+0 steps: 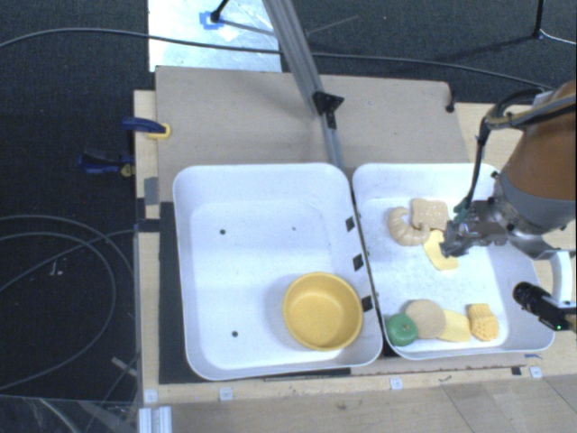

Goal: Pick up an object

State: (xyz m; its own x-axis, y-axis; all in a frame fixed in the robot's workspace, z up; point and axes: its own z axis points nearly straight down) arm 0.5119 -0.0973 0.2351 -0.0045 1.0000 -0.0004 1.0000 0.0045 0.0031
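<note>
Two shallow white bins side by side on brown table [243, 106]. Left white bin [216, 197]: round yellow plastic bowl [323, 310] upright in near right corner. Right white bin [379, 183]: curled beige croissant-shaped toy [405, 227] touching square tan cracker-like piece [430, 212] at far middle; pale yellow wedge-shaped piece [439, 255] just near of these. Along near wall, left to right: green round toy [401, 331], tan rounded bun-like toy [425, 317], pale yellow flat piece [457, 329], orange waffle-textured block [484, 322]. Grey-and-orange arm in from right, tool [455, 244] directly over wedge, apparently touching. Tool finger state: cannot tell; too dark and small.
</note>
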